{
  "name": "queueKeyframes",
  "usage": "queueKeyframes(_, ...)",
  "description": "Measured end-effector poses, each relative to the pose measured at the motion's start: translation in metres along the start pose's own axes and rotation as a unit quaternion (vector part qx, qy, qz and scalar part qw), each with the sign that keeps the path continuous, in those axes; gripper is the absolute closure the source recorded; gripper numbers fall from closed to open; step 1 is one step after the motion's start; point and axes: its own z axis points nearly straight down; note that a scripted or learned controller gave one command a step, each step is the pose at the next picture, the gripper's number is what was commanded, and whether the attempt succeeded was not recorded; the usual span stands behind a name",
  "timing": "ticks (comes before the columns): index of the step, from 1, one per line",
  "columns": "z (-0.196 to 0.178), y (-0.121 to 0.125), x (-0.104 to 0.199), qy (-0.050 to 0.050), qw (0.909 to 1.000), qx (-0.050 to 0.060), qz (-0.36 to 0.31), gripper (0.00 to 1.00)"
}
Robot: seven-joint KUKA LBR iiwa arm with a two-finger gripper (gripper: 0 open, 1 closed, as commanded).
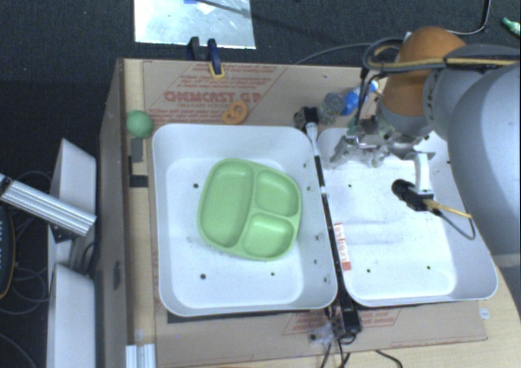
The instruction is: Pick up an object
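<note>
step in hand, as we read it: approach, w/ no grasp yet. the gripper point(361, 149) hangs over the far-left corner of the right bin point(407, 269), and nothing shows in it. jaw state: we can't tell from this angle.

the only pickable thing we see in either bin is the green divided plate point(248, 208). it lies flat near the centre of the left bin point(175, 220), well apart from the gripper, w/ the 2 bins' shared rim between them.

next move, our guess: carry the gripper across that shared rim, then come down on the plate. it's low and flat, so the grab prob. needs 1 jaw inside a compartment and 1 outside the raised rim; a pinch from straight above on the flat would likely slip.

orientation: the plate is nearly as wide as long, so the axis is approx. we'd say its long axis runs from the bin's far edge to its near edge, a bit tilted. the 1 big compartment faces the bin's left edge, and the 2 small ones face the shared rim.
</note>
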Motion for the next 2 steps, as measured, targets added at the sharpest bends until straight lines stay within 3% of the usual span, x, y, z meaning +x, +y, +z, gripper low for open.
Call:
queueKeyframes(1,-0.0114,0.0012,-0.0002,0.0,1.0,-0.002,-0.001,1.0)
queueKeyframes(2,-0.0113,0.0011,-0.0002,0.0,1.0,-0.002,-0.001,0.0)
